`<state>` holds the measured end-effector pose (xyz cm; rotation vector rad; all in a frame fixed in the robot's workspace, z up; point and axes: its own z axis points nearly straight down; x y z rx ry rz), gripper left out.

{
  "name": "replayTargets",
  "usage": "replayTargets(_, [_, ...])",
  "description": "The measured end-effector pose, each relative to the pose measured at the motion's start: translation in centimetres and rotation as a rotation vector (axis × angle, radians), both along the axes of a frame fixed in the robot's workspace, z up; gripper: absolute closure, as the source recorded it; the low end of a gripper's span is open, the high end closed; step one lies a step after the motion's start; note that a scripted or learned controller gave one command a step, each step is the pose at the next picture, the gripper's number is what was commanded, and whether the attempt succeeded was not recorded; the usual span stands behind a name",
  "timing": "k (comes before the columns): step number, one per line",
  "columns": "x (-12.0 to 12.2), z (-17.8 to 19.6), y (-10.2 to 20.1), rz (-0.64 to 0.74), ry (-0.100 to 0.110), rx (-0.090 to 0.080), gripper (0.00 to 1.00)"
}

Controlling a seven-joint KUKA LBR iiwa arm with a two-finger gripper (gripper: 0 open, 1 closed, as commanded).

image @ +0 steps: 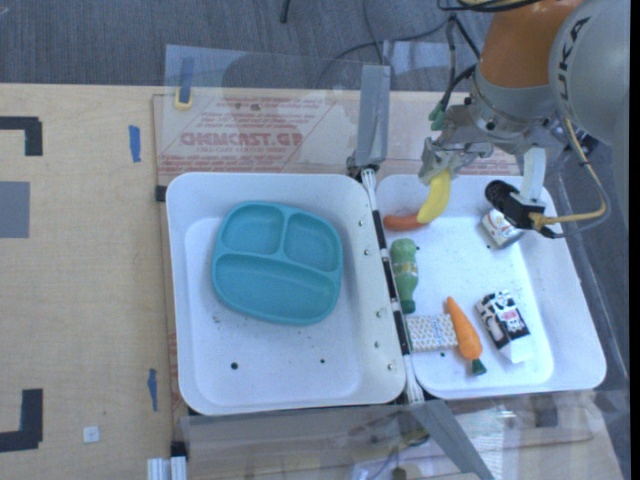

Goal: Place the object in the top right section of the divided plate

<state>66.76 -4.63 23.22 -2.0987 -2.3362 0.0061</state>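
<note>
A curved yellow banana (434, 200) is gripped between the fingers of the gripper (440, 174) above the right bin's (575, 298) far-left corner. The smooth teal divided plate (277, 263) is seen in the left bin (190, 218).

Banana (435, 200) between hand (441, 173) fingers

Arm (560, 38) was cut off by top and right edges. Gripper (440, 163) fingers were too small to tell from the banana (434, 198) hanging just below them. Orange item (402, 222) lower left of gripper was partly hidden by the banana.
</note>
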Motion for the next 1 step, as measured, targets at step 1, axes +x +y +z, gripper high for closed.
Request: replayTargets(1, [0.0,0.02,-0.01,-0.001,0.0,0.0,0.0])
